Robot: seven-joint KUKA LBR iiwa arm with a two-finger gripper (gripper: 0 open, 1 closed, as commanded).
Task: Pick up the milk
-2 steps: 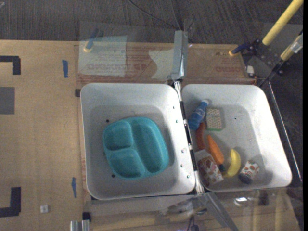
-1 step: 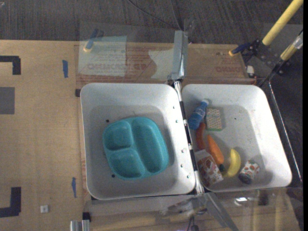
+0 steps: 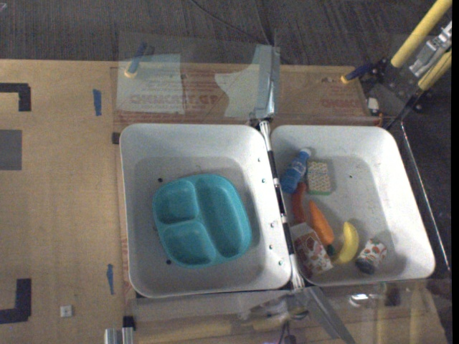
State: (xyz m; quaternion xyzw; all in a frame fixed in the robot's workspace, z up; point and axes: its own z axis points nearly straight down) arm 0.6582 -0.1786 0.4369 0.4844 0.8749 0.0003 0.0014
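The milk [image 3: 312, 250] is a small white carton with a red printed pattern. It lies on its side in the right bin [image 3: 401, 192], against the bin's front left corner. An orange carrot [image 3: 320, 222] touches its far end, and a yellow banana [image 3: 348, 242] lies just to its right.
The right bin also holds a blue bottle [image 3: 295, 170], a green-edged square packet [image 3: 320, 178], a red piece [image 3: 297, 203] along the left wall and a small printed can [image 3: 371, 256]. A teal divided plate [image 3: 202, 219] sits in the left bin [image 3: 143, 156]. Yellow poles and a clamp [image 3: 419, 45] stand at the far right.
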